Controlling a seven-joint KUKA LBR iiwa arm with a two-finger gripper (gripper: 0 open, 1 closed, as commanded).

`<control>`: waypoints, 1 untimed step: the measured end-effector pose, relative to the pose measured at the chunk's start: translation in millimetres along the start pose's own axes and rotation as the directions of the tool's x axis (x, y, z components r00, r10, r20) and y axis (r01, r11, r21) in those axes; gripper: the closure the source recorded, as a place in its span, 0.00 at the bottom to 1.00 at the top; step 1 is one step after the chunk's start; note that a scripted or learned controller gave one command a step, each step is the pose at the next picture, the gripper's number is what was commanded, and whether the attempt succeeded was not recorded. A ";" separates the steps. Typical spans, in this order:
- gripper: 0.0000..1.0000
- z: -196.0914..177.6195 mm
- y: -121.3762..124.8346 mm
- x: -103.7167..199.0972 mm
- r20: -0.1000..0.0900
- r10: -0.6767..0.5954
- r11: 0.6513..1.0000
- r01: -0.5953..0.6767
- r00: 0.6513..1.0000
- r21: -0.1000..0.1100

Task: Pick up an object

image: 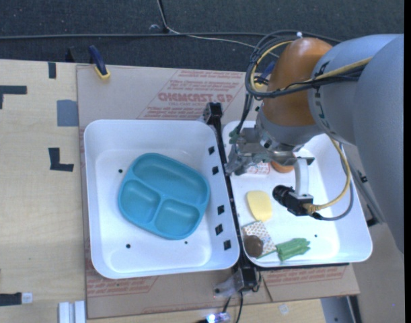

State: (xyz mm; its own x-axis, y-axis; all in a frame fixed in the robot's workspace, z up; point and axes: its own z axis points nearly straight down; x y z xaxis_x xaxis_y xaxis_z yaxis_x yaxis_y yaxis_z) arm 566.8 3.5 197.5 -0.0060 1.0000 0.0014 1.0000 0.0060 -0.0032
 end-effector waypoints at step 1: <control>1.00 -11.6 -21.4 50.3 -0.001 -0.001 1.000 0.001 1.000 0.000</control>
State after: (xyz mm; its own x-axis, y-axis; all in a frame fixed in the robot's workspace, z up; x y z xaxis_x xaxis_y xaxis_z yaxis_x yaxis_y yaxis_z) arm 545.1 53.6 209.2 -0.0069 1.0000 0.0020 1.0000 0.0069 -0.0029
